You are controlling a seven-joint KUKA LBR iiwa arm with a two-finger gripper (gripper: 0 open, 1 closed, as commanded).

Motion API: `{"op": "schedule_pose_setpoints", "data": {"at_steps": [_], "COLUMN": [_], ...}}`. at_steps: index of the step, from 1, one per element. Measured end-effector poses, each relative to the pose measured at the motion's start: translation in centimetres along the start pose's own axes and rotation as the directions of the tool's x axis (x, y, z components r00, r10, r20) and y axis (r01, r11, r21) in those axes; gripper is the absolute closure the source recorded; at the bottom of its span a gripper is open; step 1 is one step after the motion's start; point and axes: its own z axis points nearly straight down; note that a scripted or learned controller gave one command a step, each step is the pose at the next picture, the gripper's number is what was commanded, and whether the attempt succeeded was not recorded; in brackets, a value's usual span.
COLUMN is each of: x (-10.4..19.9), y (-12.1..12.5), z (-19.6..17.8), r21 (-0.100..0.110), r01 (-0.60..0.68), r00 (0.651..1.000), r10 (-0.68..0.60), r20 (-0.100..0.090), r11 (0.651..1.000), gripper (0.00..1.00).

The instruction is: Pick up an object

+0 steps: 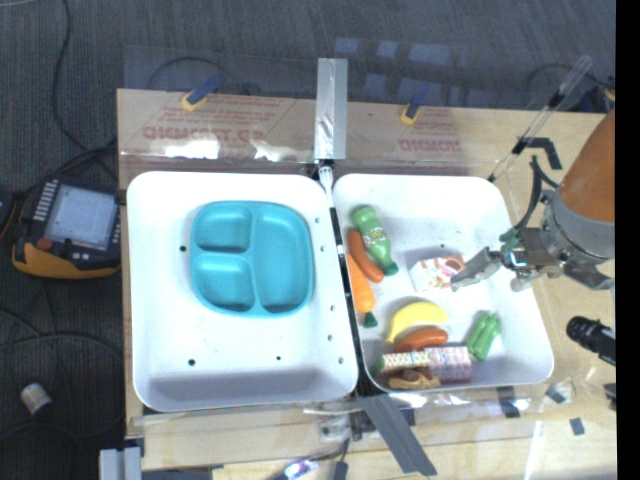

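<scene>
The end effector (468, 273) is seen reaching in from the right over the right bin, its tip just beside a small white and red packet; whether its fingers are open or closed cannot be told, and nothing is seen held between them. The grey arm (585, 223) with its orange band is seen at the right edge.

The tabletop (480, 133) is covered at the back by a clear sheet bearing faint reddish lettering that cannot be read. The left bin (160, 298) is occupied by a turquoise divided plate (250, 256) with three compartments. The right bin (500, 208) is filled with toy food: an orange carrot (362, 290) lies along the left wall, touched by a red sausage (364, 254) and a green bottle (374, 233) whose label is too small to be read. The small white and red packet (437, 271) lies near the middle, its print illegible. Below it a yellow banana (418, 316) rests above a red hot dog (418, 337), and a dark wrapped bar (430, 361) lies along the front wall. A small green vegetable (483, 334) is placed to the right of these

A black and orange handheld pendant (65, 228) with a screen is seen on the floor at the left
</scene>
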Motion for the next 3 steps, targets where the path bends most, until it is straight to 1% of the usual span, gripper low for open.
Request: {"op": "schedule_pose_setpoints", "data": {"at_steps": [1,2,3], "x": [1.1,-1.8,1.6], "y": [5.6,9.7,7.8], "z": [6.8,15.5,15.4], "r21": [0.002,-0.014,-0.015], "r01": [-0.252,-0.327,-0.356], "r00": [0.968,0.945,0.934], "r10": [0.252,0.327,0.356], "r20": [0.0,0.003,0.004], "r11": [0.968,0.945,0.934], "gripper": [0.0,0.0,0.0]}}
